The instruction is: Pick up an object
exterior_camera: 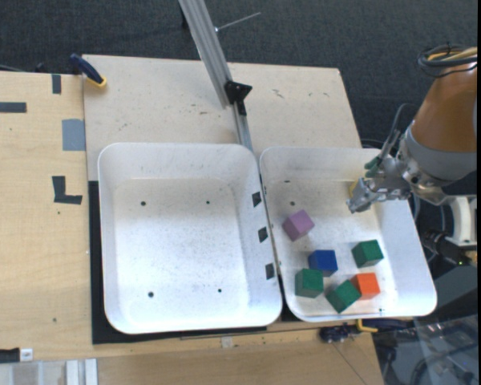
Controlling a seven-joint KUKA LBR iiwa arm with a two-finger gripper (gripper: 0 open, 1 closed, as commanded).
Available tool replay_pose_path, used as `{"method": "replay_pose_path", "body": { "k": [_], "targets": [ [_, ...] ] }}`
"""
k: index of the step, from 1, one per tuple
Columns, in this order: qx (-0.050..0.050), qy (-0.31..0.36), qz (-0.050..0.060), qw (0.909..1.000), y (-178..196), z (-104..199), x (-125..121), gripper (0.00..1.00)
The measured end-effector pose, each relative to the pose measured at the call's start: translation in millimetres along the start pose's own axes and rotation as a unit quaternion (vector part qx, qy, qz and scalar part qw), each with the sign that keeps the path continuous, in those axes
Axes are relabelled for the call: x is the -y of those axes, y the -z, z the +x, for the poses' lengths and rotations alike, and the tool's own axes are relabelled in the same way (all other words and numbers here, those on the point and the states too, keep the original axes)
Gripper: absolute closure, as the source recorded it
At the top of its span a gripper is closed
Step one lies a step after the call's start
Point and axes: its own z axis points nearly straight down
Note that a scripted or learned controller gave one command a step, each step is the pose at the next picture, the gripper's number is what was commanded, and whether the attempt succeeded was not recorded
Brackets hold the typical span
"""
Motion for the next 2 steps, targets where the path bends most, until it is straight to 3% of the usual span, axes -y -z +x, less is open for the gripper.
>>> {"method": "replay_pose_path", "body": {
  "k": [2],
  "targets": [
    [0.000,0.000,0.001,1.0000,-3.9,104.7,15.4,1.00]
  ]
}}
